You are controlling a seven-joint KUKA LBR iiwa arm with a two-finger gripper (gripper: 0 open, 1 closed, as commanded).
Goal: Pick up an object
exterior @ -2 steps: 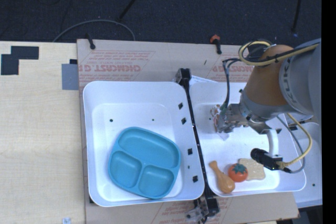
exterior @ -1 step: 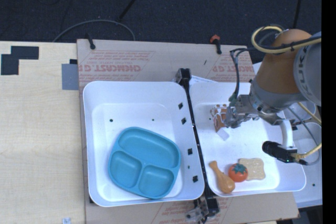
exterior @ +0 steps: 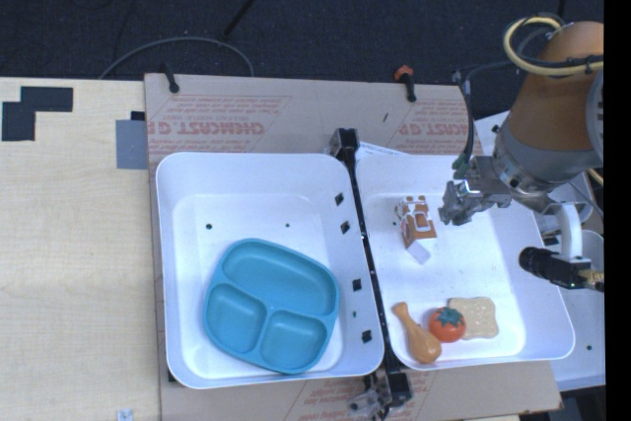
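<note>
In the right bin (exterior: 537, 330), a small brown and white toy (exterior: 417, 221) lies near the middle, with a little white block just below it. A tan drumstick (exterior: 418, 334), a red tomato (exterior: 446, 323) and a slice of toast (exterior: 476, 315) sit together near the front edge. My gripper (exterior: 458, 205) hangs over the right bin, just right of the brown and white toy and apart from it. Nothing shows between its fingers.
The left bin (exterior: 187, 212) holds a blue divided plate (exterior: 271, 305) toward its front. A black divider (exterior: 357, 242) runs between the two bins. The arm's orange band and grey wrist (exterior: 552, 128) stand over the right bin's far right side.
</note>
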